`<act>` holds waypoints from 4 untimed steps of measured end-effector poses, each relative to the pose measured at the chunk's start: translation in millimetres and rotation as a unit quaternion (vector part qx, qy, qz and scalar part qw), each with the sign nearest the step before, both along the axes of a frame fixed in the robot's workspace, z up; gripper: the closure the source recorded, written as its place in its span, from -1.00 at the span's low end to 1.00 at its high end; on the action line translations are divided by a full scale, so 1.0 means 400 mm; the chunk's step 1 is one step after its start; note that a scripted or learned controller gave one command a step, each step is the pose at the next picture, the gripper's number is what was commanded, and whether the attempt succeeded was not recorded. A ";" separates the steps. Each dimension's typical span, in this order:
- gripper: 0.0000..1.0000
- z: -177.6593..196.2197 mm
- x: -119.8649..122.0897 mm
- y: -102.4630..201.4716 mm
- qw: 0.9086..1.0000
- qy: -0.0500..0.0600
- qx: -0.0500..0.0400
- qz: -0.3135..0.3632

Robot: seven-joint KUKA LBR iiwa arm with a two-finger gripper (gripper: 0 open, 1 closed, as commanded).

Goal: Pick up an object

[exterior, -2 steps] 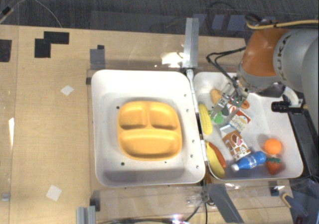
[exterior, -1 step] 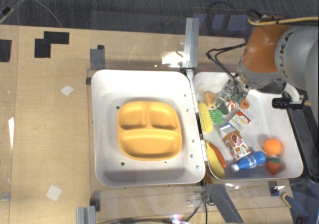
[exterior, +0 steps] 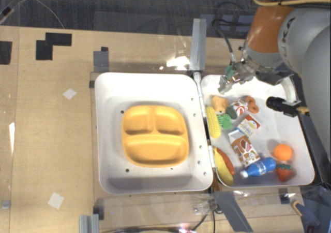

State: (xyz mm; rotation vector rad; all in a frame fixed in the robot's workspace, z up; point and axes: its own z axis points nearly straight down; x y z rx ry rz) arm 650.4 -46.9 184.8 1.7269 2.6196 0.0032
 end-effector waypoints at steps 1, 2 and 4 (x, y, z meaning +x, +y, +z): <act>-1.00 -0.003 -0.002 -0.003 1.000 0.001 0.000 0.000; -1.00 -0.006 -0.014 0.137 0.994 0.002 0.000 -0.106; -1.00 0.014 -0.015 0.317 0.992 0.002 0.000 -0.125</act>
